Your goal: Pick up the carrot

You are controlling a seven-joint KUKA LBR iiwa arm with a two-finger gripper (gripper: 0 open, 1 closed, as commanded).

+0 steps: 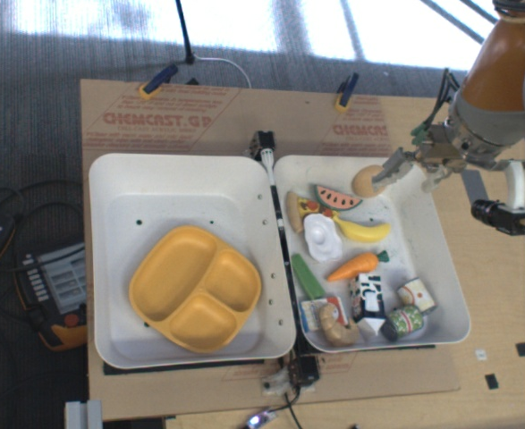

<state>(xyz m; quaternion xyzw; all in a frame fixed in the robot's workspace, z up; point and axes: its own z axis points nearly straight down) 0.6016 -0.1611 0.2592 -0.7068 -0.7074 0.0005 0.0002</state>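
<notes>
Overhead, the camera view takes in two white bins side by side, and the carrot [353,265] serves as the landmark: it lies on its side in the middle of the right bin [452,286], its green top pointing right, untouched by the arm. Just above the carrot rests a banana [364,231], with a white bottle-shaped toy [321,236] to the carrot's upper left. Further above sit a watermelon slice [337,197] and a tan egg-like ball [367,180]. Left of the carrot lies a green stick-shaped piece [308,277]; below it stands a black-and-white carton [366,294], with a green can [405,322] and a small white cube [418,295] to the lower right. Far left of the carrot, the left bin [110,239] holds a yellow divided plate [196,286]. The gripper [394,170] hangs well above and right of the carrot, its tip next to the tan ball. Whether it is spread or pressed together cannot be told.
</notes>
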